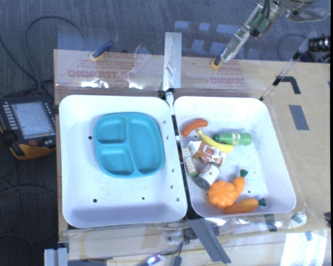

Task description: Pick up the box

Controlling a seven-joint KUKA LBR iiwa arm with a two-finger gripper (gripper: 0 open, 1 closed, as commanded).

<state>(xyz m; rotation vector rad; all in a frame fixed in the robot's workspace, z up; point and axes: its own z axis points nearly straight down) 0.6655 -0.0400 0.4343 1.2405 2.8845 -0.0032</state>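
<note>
Camera view: the box [210, 155] lies in the right bin [275, 148], among a banana [215, 142], a bottle [233, 138] and a pumpkin [223, 193]. End effector [254, 25] hangs high beyond the bins; its grip state I cannot tell. Left bin [77, 193] holds a blue plate [127, 144].

Both white bins [72, 204] look like smooth moulded plastic with a faint sheen. In the left one lies a blue divided plate [127, 144], matt plastic. Right of the plate, the box [210, 156] appears to be printed card, though the view is too coarse to be sure. The worktop [308, 148] looks like pale bare wood.
</note>
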